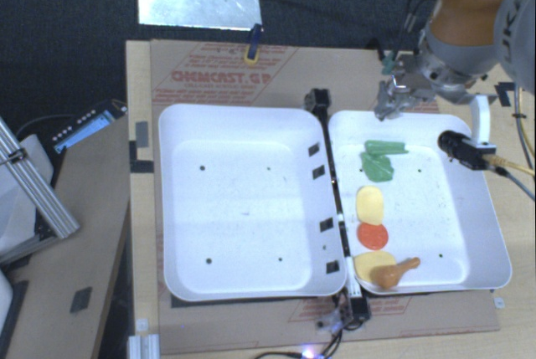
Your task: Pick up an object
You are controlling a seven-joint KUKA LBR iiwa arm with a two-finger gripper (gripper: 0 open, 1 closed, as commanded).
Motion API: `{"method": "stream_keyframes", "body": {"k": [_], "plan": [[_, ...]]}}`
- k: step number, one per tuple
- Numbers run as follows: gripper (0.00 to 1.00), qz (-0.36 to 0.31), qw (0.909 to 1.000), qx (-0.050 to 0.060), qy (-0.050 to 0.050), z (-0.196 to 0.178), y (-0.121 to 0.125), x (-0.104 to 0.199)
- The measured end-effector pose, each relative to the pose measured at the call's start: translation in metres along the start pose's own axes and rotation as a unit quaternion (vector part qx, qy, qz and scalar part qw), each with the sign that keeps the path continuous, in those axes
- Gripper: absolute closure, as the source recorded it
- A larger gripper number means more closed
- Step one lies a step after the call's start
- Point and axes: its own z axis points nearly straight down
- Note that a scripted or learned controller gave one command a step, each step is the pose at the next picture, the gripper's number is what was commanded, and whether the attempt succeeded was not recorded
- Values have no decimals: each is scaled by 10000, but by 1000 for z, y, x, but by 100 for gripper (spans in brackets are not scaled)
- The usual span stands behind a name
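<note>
Objects: green leafy piece (378, 160); yellow oval (369, 204); orange disc (373, 236) | gripper (390, 106): grip state unclear

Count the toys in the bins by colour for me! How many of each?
Green: 2, a flat piece and a lumpier piece just below it
Yellow: 2, one mid-bin and one at the front edge
Orange-red: 1
Tan-brown: 1
Total: 6, all in the right bin
</note>
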Motion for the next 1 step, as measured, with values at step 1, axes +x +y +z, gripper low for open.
{"method": "stream_keyframes", "body": {"k": [1], "plan": [[100, -3, 10000, -7, 8, -173, 22, 51]]}}
